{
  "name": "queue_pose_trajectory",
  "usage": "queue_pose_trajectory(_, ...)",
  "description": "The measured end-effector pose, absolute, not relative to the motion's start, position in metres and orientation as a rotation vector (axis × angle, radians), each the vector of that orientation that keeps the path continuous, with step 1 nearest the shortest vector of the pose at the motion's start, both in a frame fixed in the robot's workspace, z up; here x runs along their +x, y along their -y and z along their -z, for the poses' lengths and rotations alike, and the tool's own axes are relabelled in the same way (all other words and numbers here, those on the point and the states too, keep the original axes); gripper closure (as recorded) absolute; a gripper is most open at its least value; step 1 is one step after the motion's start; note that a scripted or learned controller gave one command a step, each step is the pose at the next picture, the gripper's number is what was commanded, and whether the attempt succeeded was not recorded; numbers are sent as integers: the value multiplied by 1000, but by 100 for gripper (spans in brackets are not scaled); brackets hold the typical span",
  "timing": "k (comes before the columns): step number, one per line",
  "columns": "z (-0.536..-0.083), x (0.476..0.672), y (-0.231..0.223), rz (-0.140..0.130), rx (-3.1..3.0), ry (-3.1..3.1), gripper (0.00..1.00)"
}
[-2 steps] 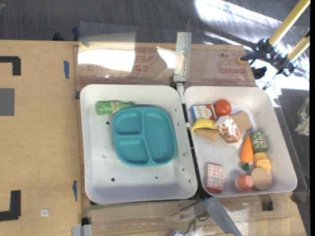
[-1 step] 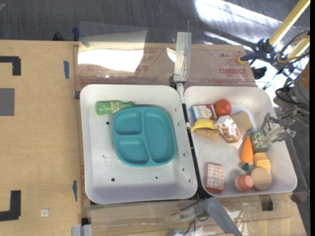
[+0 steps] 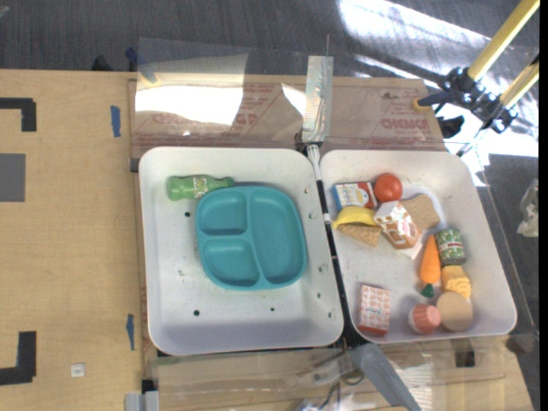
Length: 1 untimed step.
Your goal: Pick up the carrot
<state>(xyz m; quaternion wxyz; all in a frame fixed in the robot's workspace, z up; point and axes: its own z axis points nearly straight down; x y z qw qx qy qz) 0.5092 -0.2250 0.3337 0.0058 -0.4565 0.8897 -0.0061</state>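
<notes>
Orange carrot (image 3: 430, 263) lies lower right of frame in right bin (image 3: 492, 229), touching green can (image 3: 450, 247) and yellow piece (image 3: 455, 280). Crowding risks wrong grasp. Jaw state: cannot tell.

We count two white bins (image 3: 163, 255) side by side, with one teal divided plate (image 3: 252, 236) and one green bottle (image 3: 197, 186) in the left one. In the right bin we count one carrot (image 3: 430, 264), one tomato (image 3: 388, 187), one banana (image 3: 355, 218), one green can (image 3: 451, 247) and one small red-and-white carton (image 3: 373, 308).
</notes>
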Motion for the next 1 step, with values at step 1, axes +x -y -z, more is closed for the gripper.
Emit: queue_pose_trajectory(1,-195,507,220,-20,-1419,-2808,100)
